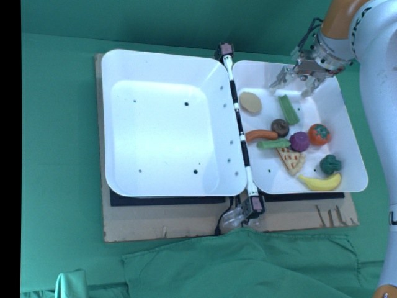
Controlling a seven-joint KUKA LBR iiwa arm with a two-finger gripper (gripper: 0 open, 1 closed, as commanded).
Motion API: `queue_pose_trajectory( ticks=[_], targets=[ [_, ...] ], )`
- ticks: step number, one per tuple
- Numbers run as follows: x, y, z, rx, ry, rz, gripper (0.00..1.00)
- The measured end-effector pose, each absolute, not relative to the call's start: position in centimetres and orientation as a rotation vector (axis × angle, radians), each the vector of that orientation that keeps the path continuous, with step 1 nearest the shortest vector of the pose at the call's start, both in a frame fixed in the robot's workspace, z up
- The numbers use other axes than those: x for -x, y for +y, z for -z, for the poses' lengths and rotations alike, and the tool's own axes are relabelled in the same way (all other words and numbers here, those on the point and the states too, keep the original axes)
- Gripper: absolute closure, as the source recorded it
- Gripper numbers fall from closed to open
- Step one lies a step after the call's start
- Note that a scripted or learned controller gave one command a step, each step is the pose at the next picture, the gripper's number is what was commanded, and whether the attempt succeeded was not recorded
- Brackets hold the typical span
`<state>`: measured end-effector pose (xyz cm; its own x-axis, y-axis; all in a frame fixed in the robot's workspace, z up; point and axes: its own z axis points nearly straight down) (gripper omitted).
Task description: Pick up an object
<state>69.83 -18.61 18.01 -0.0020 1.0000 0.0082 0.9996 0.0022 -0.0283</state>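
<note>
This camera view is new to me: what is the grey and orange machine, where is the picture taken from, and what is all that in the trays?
It is a robot arm, reaching in from the right, seen by one fixed camera looking down at a slant. At its end is a two-finger gripper, open, poised over the far part of the right bin and holding nothing. Its job is to pick up an object. The right bin holds toy food: a potato, a green stalk, a carrot, a tomato, a purple piece, a pie slice, broccoli and a banana. The left bin sits beside it on a green-covered bench.
</note>
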Motion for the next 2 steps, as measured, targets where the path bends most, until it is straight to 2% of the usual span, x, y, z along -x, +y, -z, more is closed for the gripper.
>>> queue_pose_trajectory(
  ticks=[1,2],
  targets=[
    [-69.3,-16.4,-18.1,2.232,-2.218,-0.039,0.00],
    [-69.9,-18.3,-18.0,2.194,-2.204,-0.013,0.00]
  ],
)
